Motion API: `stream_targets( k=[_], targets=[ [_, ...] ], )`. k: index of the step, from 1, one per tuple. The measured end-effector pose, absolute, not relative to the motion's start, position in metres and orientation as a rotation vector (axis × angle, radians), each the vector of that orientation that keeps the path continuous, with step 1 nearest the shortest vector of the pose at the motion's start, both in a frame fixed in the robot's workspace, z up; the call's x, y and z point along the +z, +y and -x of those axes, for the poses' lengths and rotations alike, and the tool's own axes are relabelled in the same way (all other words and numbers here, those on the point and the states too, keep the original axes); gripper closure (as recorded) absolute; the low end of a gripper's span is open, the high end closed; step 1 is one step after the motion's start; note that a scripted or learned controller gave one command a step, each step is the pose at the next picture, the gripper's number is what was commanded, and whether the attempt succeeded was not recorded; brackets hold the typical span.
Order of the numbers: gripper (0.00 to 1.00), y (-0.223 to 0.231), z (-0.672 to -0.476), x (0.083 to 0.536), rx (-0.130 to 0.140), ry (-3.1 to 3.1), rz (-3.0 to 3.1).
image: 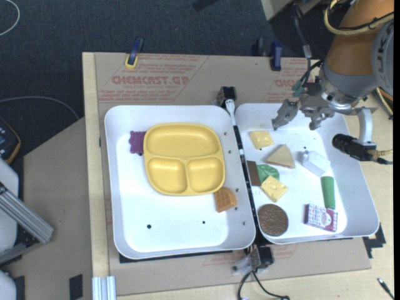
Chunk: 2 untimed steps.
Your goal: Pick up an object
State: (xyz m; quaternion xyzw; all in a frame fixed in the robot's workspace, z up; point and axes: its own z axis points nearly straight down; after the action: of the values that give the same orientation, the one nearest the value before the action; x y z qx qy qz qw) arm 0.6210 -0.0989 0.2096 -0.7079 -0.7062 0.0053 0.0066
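My gripper (302, 115) hangs over the far end of the right bin (365, 195), its fingers (282, 116) spread open with nothing between them. Below it in that bin lie a yellow cheese cube (260, 139), a tan wedge (280, 157), a white block (314, 162), a green cylinder (328, 191), a yellow holed cheese piece (273, 188), a brown round cookie (273, 219), a dark brown bar (253, 173) and a red-and-white packet (320, 217).
The left bin (122, 199) holds a yellow divided plate (184, 157), a purple item (136, 142) at the plate's left edge and a small waffle piece (225, 199) near the divider. The orange-banded arm (362, 30) rises at the upper right.
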Motion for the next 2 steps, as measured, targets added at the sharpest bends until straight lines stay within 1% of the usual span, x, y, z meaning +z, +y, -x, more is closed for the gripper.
stream_targets(
  k=[1, 2],
  targets=[
    [0.0, -0.099, -0.624, 0.219, 0.002, -2.22, 2.22],
    [0.0, -0.094, -0.624, 0.156, 0.007, -2.217, 2.216]
  ],
)
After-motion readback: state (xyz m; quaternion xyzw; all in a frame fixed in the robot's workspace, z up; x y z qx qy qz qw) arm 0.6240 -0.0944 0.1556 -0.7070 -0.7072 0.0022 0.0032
